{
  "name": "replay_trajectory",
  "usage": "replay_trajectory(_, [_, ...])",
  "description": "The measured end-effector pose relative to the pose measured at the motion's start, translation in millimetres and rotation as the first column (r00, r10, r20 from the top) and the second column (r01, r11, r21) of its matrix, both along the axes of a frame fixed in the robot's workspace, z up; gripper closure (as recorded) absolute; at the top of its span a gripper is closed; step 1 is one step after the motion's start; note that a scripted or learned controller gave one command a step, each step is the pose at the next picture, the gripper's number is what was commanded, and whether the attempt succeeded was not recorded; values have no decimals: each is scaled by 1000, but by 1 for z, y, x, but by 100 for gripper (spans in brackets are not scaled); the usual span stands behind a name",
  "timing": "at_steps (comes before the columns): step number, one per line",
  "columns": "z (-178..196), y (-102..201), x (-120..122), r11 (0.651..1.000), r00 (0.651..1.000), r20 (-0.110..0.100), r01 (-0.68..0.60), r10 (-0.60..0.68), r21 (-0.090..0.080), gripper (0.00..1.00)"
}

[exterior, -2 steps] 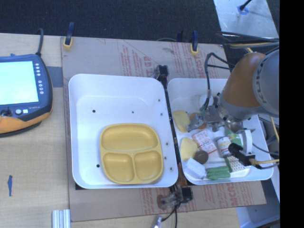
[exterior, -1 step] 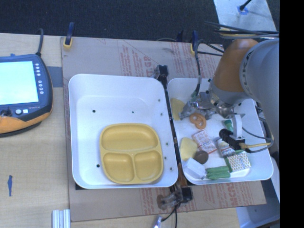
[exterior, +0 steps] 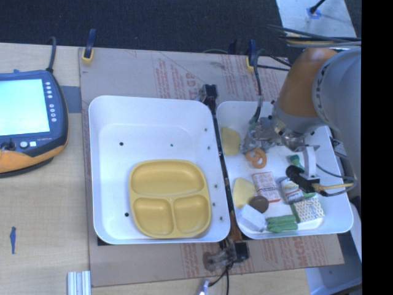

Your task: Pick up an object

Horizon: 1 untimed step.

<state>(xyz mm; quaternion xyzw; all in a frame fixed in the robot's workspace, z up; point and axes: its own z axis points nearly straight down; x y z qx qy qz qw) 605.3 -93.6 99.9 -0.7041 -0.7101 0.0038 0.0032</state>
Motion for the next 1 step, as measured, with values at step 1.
replay_trajectory(1, [115,61,-35,1000,1000,7,3,-3,2,100])
